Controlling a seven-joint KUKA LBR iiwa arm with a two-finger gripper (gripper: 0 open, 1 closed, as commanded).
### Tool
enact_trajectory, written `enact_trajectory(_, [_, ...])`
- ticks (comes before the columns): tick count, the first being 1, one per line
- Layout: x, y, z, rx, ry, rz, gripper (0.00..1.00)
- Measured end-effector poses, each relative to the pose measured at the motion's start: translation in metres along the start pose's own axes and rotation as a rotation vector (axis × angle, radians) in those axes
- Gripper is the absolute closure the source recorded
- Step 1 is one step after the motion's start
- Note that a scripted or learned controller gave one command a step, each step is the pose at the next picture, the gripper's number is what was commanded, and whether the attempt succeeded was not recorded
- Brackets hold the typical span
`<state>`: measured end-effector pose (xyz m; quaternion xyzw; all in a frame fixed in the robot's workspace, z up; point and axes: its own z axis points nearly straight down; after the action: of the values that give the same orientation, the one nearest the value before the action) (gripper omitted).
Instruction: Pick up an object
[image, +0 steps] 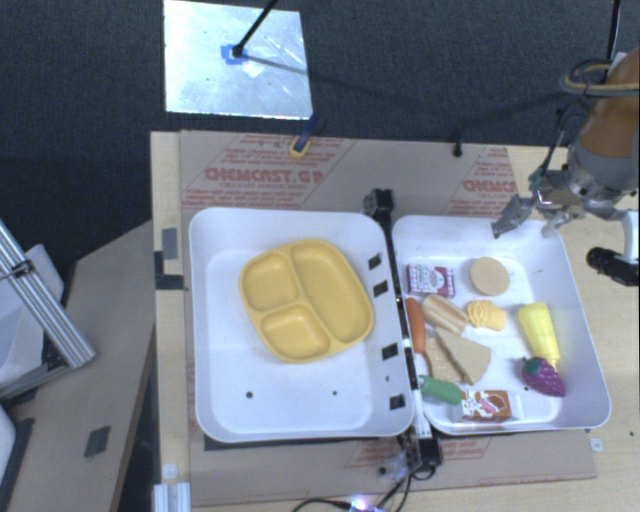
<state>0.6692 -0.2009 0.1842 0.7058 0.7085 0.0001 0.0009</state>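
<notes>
camera view: fixed overhead | slanted down on both white bins (215, 330) | moderately far | arm (610, 130) enters right

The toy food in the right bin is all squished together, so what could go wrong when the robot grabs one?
The carrot, bread slices and ketchup packet lie crowded, so the gripper might nudge neighbours or pinch two. The round cookie lies flat and could slip.
</notes>
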Motion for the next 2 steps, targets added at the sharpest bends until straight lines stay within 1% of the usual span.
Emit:
enact_trajectory(1, [0.006,0.009,0.054,-0.001,0.0,-0.003,0.0])
enact_trajectory(2, [0.006,0.01,0.098,0.003,0.0,-0.002,0.0])
